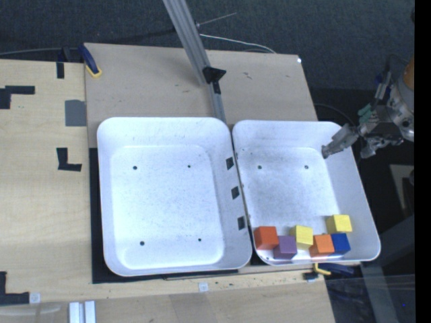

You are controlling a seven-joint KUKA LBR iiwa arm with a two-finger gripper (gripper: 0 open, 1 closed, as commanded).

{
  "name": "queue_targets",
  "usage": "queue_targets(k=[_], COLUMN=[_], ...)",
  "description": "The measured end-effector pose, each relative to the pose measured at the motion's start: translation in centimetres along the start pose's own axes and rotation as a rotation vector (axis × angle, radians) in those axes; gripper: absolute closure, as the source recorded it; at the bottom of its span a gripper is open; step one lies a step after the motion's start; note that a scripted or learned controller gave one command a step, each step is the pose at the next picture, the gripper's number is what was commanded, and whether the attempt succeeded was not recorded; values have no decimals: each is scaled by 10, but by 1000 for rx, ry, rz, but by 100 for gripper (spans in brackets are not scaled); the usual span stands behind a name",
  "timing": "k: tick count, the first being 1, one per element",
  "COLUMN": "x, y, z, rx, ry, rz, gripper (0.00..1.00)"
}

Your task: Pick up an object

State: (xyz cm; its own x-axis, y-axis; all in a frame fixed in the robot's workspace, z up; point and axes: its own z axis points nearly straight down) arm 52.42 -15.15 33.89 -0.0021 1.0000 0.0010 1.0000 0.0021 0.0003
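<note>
You have the hand (350, 142) at the right edge of the frame, just past the upper right rim of the right bin (283, 132), with nothing between its fingers. Two dark fingers splay apart there, one reaching left over the rim and one hanging further right, so I read the hand as wide open, though the picture is coarse at that spot. All candidate objects sit in a cluster at the lower right of the frame, against the near wall of the right bin: an orange block (266, 236), a purple block (287, 246), a yellow block (304, 235), a second orange block (323, 244), a blue block (340, 243) and a second yellow block (341, 223). They are well apart from the hand. My judgement: the step in hand is the approach. To do it well, carry the hand down the frame along the right bin and choose a block with free sides. The upper yellow block looks the most exposed; the others touch neighbours or crowd the wall, which could block a finger. Come down with the fingers straddling it. The left bin (161, 130) and the worktop (40, 126) play no part.
</note>
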Motion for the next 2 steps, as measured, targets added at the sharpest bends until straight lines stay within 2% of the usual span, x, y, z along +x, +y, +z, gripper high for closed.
queue_targets(k=[1,2], x=[-1,-41], y=[1,-29], z=[2,-9], rx=[2,1], ry=[-1,-2], rz=[1,5], gripper=[0,0])
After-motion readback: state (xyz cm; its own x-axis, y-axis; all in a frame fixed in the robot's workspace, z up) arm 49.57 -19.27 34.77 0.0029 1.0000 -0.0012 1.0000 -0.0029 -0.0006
